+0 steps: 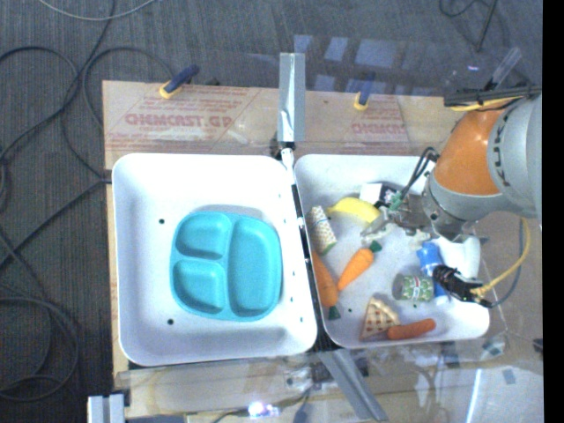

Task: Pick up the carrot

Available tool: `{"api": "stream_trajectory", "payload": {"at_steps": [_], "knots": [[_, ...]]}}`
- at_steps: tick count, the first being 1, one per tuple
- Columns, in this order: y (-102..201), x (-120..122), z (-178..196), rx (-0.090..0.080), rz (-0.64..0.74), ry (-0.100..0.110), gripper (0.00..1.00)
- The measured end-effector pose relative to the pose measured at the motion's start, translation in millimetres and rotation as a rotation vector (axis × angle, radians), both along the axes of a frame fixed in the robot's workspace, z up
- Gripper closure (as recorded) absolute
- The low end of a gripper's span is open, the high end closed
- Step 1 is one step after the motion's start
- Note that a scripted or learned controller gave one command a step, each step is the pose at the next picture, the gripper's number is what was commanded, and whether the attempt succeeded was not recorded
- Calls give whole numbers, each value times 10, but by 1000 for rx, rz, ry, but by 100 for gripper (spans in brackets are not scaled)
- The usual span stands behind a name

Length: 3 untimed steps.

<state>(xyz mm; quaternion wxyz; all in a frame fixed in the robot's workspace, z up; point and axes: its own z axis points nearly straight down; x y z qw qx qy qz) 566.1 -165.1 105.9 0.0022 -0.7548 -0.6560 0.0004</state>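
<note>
An orange carrot (pixel 354 268) with a green stalk end lies tilted in the middle of the right bin (pixel 476 324). A second carrot-like orange piece (pixel 324 282) rests along that bin's left wall. My gripper (pixel 384 221) hangs low over the bin, just above and to the right of the middle carrot's green end, close to it. Nothing orange shows inside the gripper. The grey arm with its orange band (pixel 467 161) reaches in from the right and covers the bin's upper right part.
Around the carrot lie a yellow fruit (pixel 352 208), a corn cob (pixel 323 229), a pizza slice (pixel 379 317), a red sausage (pixel 411 329), a green can (pixel 414 287), a blue item (pixel 429 256) and a white cup (pixel 464 256). The left bin (pixel 141 236) holds a blue divided plate (pixel 227 264).
</note>
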Motion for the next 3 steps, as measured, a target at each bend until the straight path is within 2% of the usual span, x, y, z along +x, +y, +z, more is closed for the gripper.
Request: {"api": "stream_trajectory", "payload": {"at_steps": [1, 2, 3], "knots": [[197, -511, -152, -9, 17, -20, 0], [205, -505, -63, -6, 17, -20, 100], [864, -664, 766, -1, 114, -1, 100]]}}
